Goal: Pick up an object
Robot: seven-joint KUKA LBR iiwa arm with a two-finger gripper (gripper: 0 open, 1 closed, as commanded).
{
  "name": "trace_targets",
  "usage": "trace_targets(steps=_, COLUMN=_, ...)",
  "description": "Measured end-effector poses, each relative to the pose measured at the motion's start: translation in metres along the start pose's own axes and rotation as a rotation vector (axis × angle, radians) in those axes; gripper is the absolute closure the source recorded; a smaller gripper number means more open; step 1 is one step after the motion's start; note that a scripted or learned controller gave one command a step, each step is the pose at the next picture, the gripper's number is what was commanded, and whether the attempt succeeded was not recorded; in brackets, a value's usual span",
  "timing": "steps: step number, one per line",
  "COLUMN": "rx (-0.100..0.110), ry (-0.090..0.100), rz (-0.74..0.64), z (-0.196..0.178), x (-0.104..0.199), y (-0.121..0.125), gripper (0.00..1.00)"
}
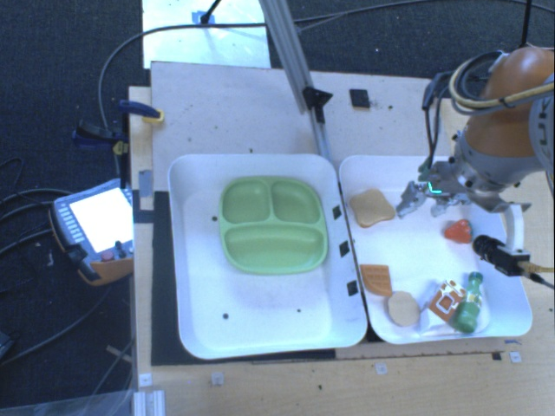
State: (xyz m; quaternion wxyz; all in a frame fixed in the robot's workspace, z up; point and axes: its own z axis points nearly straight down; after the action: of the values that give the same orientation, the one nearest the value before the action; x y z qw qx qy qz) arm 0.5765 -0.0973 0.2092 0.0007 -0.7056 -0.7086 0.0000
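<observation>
Gripper (413, 199), finger state not discernible, above right bin (520, 319), just right of bread slice (372, 207); tomato (459, 230) nearby.

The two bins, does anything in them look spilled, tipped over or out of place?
Nothing looks spilled or broken. The green bottle lies on its side in the right bin, tight against a small orange-and-white item. The green divided plate sits flat in the left bin.

Right bin (520, 315) is holding the loose stuff: tan bread (371, 207) lying flat near its top-left corner, red piece (459, 230) sitting toward the right edge, cracker (376, 279), round cookie (403, 308) and green bottle (467, 306) lying along the bottom edge.
</observation>
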Motion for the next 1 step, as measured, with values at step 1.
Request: trace_targets(steps=1, rx=-0.002, ry=0.0, rz=0.0, z=-0.001, x=0.0, y=0.0005, gripper=0.0)
